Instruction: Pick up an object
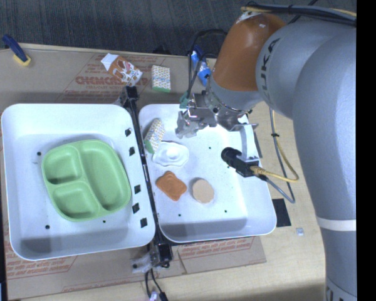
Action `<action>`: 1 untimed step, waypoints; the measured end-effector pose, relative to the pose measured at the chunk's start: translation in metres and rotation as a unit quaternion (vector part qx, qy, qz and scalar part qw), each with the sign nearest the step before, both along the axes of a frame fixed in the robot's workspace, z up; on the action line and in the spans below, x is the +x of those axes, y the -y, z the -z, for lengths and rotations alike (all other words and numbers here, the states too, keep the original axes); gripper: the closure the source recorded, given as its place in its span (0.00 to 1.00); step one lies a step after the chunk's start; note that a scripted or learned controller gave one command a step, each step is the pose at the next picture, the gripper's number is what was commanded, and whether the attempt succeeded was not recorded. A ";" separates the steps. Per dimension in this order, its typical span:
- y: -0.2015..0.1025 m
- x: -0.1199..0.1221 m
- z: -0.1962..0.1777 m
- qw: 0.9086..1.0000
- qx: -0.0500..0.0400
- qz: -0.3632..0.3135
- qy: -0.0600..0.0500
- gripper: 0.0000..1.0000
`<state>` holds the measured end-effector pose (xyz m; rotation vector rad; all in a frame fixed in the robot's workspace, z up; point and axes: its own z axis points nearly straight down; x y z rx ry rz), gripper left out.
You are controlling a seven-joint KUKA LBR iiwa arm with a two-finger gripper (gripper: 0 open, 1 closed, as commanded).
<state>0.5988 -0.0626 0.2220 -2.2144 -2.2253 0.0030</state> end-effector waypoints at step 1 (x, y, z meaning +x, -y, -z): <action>0.018 -0.061 -0.002 1.000 -0.001 -0.001 -0.001 1.00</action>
